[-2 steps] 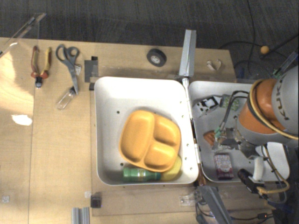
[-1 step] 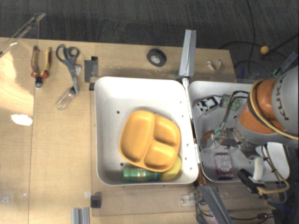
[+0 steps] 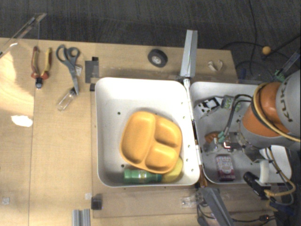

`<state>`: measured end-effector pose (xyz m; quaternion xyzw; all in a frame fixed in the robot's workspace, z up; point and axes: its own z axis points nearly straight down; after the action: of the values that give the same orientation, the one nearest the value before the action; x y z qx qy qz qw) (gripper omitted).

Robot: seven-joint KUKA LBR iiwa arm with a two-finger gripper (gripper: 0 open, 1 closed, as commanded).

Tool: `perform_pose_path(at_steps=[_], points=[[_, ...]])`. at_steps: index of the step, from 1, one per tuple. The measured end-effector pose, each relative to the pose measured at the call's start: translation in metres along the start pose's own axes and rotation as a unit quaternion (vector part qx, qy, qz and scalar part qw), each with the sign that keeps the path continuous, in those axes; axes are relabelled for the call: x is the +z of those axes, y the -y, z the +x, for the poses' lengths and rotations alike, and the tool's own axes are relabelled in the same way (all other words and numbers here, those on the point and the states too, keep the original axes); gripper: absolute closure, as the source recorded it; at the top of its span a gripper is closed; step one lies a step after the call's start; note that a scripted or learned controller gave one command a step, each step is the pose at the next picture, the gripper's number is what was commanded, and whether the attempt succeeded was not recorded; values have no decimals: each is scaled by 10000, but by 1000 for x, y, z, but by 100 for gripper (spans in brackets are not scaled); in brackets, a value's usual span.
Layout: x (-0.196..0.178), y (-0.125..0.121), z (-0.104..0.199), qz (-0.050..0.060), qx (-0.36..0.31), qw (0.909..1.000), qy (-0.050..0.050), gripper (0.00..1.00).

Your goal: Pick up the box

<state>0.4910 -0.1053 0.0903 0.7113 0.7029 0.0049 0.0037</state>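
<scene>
A small dark purplish box (image 3: 225, 167) lies near the front wall of the right bin (image 3: 211, 175). The grey arm with its orange band (image 3: 263, 114) reaches in from the right and covers much of that bin. Its gripper (image 3: 226, 144) hangs just behind the box, close over the bin floor, with cables running along it. Nothing shows between the gripper and the box, and the box rests flat on the floor. A small orange item (image 3: 212, 136) lies left of the gripper.
The left bin (image 3: 106, 126) holds a yellow divided plate (image 3: 151, 141), a green bottle (image 3: 140, 175) and a yellow piece (image 3: 175, 171). A black-and-white item (image 3: 207, 103) sits at the right bin's back. Scissors (image 3: 71, 65), pliers (image 3: 40, 65) and a tape roll (image 3: 157, 57) lie on the bench.
</scene>
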Motion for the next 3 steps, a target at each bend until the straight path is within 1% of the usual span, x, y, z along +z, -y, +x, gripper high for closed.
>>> perform_pose_path(at_steps=[1,2,3], points=[[5,-148,-14,27,70,10000,24,0],[7,-167,-22,313,-805,9963,-25,0],[6,-167,-4,270,-1093,9936,97,0]])
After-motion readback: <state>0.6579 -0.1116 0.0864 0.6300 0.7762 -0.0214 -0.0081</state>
